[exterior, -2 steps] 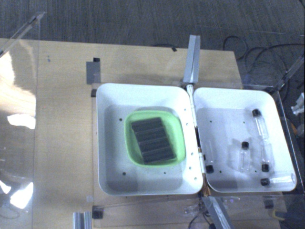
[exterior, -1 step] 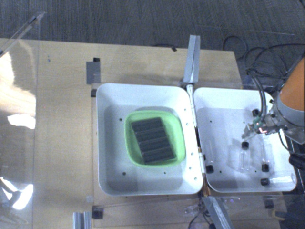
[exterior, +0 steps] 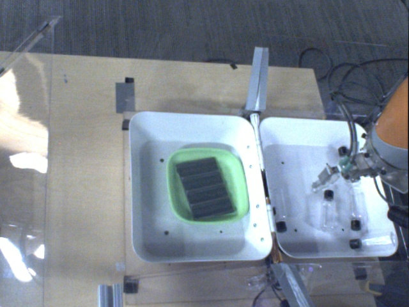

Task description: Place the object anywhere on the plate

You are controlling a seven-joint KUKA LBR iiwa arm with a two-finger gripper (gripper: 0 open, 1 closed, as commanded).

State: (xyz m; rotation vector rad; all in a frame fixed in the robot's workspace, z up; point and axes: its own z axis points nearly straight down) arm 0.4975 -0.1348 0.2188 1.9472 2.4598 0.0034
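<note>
A light green square plate (exterior: 173, 185) rests in the left white bin (exterior: 144, 171). On it lies a dark grey ridged rectangular block (exterior: 204, 188), slightly turned, covering most of the plate's middle. My gripper (exterior: 337, 174) hangs over the right bin (exterior: 291, 171), near its right side and far from the plate. The grey arm with its orange band (exterior: 391, 130) comes in from the right edge. No object can be made out in the gripper.
Several clear vials with black caps lie in the right bin below the gripper, such as one (exterior: 328, 208) and another (exterior: 356, 210). A grey metal post (exterior: 257, 82) stands behind the seam between the bins. Cables (exterior: 348, 75) trail at the back right.
</note>
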